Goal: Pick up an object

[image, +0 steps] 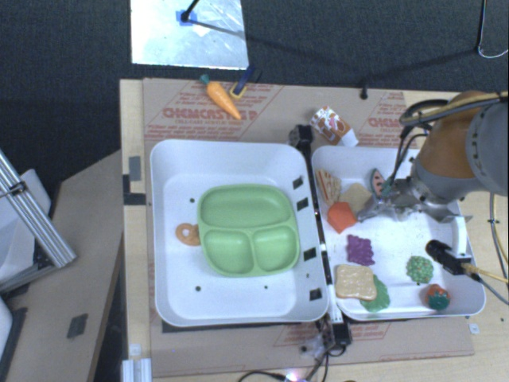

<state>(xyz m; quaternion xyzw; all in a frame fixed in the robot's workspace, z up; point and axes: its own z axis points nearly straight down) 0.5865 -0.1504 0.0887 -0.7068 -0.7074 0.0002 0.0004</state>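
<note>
On the bench (135, 237), a pale wooden top overlaid with printed cardboard, two shallow white bins sit side by side, surrounded by dark carpeted floor. Left of the pair, the left bin (171, 293) holds a green divided plate (246, 229) near its middle and a small orange pretzel-shaped ring (188, 234) just beside the plate's left edge. Across the divider, the right bin (469, 297) carries a scatter of toy foods: an orange-red block (341, 216), a watermelon slice (376, 183), a pizza wedge (328, 185), a purple grape cluster (360, 250), a slice of toast (354, 280) lying partly over a green leaf (380, 296), a broccoli floret (419, 269) and a red-and-green fruit (437, 297). The grey arm with its orange band comes in from the right, and the end effector (375, 208) is low in the right bin, just right of the orange-red block; whether it is parted or closed cannot be made out, and nothing is visibly held. Behind the bins, a toy carrot (222, 99) and a small carton (333, 126) lie on the cardboard, and a shiny foil sheet (189, 22) lies on the floor beyond.
</note>
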